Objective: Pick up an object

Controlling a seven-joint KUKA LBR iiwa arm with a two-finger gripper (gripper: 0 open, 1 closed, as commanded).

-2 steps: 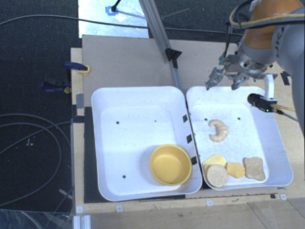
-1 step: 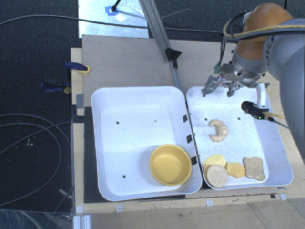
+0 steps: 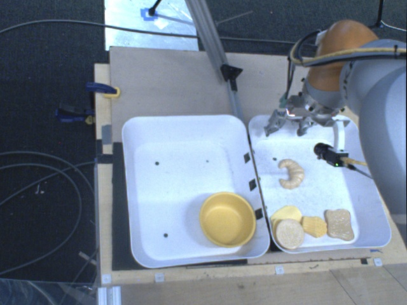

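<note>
My gripper [image 3: 289, 127] hangs over the far edge of the right bin [image 3: 379, 229], open, with nothing between its fingers [image 3: 273, 126]. A pale croissant [image 3: 291, 173] lies in the middle of that bin, a short way in front of the gripper and apart from it. Along the bin's near wall lie a yellow cheese-like piece [image 3: 285, 213], a round beige biscuit [image 3: 290, 234], a square yellow cracker [image 3: 313, 226] and a slice of toast [image 3: 339, 224]. A yellow bowl [image 3: 227, 219] stands upright in the near right corner of the left bin [image 3: 159, 146].
A slanted metal pole [image 3: 210, 33] with a black clamp crosses above the bench behind the bins. A black sensor [image 3: 325, 152] with a cable juts from the arm over the right bin. A blue and yellow clamp [image 3: 102, 90] grips the bench's left edge.
</note>
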